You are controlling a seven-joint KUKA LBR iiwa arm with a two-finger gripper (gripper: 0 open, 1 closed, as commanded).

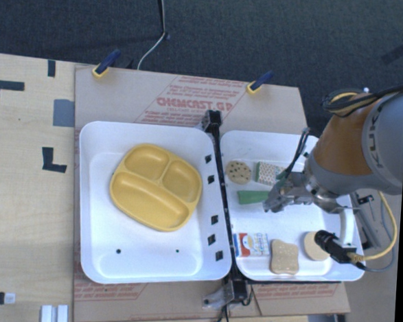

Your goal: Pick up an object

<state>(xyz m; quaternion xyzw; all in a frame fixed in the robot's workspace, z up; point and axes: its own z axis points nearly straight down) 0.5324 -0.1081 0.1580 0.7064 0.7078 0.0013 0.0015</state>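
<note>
Right bin [317, 272]: green block [253, 195], long axis running left to right across the bin, its right end under the gripper [276, 202]; gripper state cannot be told. Round cookie [239, 170] and green-white piece [267, 172] just beyond the block. Carton [252, 245], toast [284, 257], round disc [313, 245] along the near edge. Left bin [89, 245]: yellow tray [156, 186]

one fixed camera looks down at a slant from above on both white bins [90, 183]
</note>
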